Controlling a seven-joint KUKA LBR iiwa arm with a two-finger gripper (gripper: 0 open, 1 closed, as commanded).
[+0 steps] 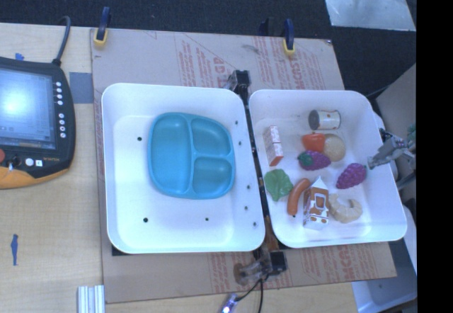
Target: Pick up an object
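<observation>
The left bin (pixel 127 234) holds a blue divided plate (pixel 191 156), lying flat near its middle. The right bin (pixel 382 223) holds all the small things I could pick from, and my gripper (pixel 388 151) sits at that bin's right rim, just reaching in over the edge. The nearest thing to me is the purple grape bunch (pixel 351 175), just below and to the left of my tips, apart from them. Further left lie the tan potato (pixel 333 148), touching a red-orange tomato (pixel 314 141), with a smaller purple fruit (pixel 313 160) under them. A grey can (pixel 324 120) lies on its side toward the far wall. Toward the near wall are a pale bagel (pixel 345 209), a white carton (pixel 316 207), an orange-red sausage (pixel 298 195) and a green leafy piece (pixel 277 183). A small red-and-white box (pixel 273 146) lies by the bin's left wall.

The cardboard sheet (pixel 177 57) under both bins carries red printing, too small to read. The carton's label is also illegible.

My tips look closed down to a narrow point with nothing between them.
</observation>
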